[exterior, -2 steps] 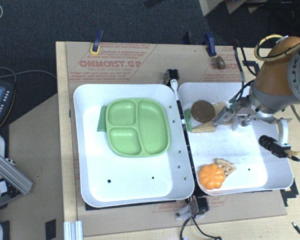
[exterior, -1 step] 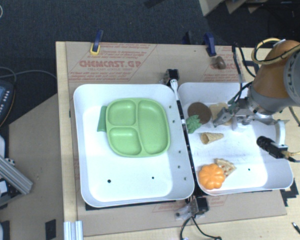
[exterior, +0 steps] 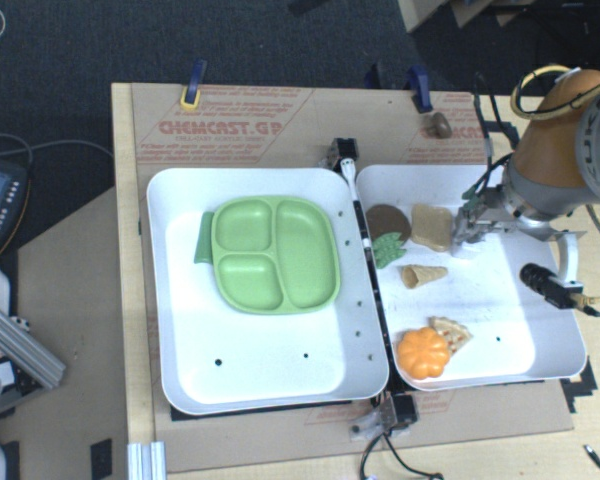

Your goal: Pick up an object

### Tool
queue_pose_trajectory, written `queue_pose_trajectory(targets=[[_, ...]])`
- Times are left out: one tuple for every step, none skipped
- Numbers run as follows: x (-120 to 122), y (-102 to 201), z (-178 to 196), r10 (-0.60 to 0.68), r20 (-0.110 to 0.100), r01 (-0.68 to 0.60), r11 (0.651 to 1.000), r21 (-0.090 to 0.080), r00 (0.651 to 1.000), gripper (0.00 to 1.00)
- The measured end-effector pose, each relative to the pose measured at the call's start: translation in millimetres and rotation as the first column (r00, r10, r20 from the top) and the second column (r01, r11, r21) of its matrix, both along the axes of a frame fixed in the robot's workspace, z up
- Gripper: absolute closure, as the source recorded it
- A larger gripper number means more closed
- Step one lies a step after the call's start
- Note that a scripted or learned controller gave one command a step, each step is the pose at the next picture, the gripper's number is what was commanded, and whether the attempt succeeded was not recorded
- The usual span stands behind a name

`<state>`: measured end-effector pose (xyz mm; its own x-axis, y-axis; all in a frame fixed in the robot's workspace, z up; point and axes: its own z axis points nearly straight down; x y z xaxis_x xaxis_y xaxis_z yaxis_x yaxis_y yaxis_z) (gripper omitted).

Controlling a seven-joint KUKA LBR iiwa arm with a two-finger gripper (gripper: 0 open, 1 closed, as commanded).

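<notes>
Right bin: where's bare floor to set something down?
Free: the right bin floor between the ice cream cone, the orange pumpkin and the right wall. Crowded: the upper left, where brown disc, green piece, tan slice and gripper cluster.

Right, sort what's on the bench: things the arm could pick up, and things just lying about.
For the job:
- gripper, low in the right bin
- tan slab beside it
- brown disc
- green leafy piece
- cone
- orange pumpkin
- pale wedge

Lying about:
- green divided plate in the left bin
- clamps
</notes>
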<state>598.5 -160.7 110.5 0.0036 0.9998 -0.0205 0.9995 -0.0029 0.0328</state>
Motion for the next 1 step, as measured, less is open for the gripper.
queue_pose_trajectory(targets=[[-2.2,-2.2,43.2,0.002,-0.029,-0.002,1.0,0.02,1.0,1.0]])
